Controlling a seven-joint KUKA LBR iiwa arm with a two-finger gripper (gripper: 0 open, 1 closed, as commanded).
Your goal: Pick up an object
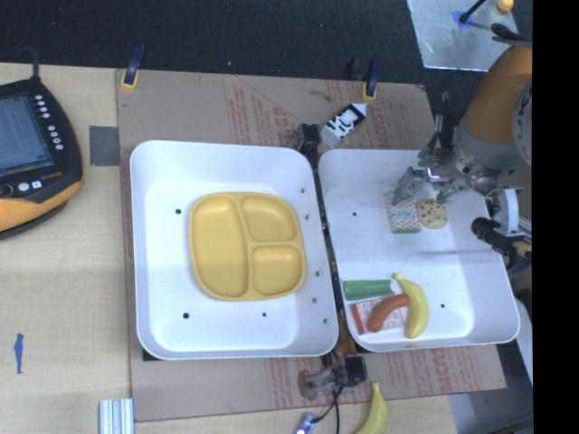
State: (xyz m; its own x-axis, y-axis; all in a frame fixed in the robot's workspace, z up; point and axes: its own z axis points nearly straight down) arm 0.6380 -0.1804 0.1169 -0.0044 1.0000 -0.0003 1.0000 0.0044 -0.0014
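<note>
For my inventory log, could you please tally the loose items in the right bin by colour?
Yellow: 1, the banana
Green: 1, the green stick
Red-orange: 1, the sausage
Tan: 1, the cookie
Pale speckled: 1, the sponge block
Total: 5

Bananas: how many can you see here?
2. One banana lies in the right bin, at its near edge beside a sausage. Another lies outside the bins, at the picture's bottom edge, partly cut off.

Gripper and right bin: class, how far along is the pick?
Done: the gripper has reached into the right bin. In hand: it sits low beside the sponge and cookie, with nothing seen between its fingers. Left: grasping and lifting any item; the banana and sausage lie untouched.
</note>
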